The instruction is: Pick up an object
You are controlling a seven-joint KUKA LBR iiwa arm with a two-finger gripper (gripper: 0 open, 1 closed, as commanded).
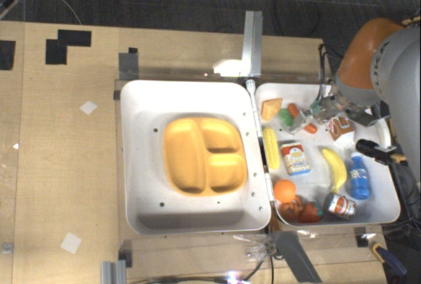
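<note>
A: Hand point(320, 107) low over the back of the right bin point(395, 207), above a small teal piece point(318, 106). Can't tell how far open I am, or whether anything is held.

B: Risk?

A: Crowding. The red scrap point(310, 127) and green lump point(287, 116) lie just beside it; I'd judge a nudge or double pick likely.

B: Appearance?

A: Small, teal, partly hidden, blurred.

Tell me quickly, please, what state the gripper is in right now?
Gripper: low over the back of the right bin; whether open, closed or holding anything cannot be told.
</note>
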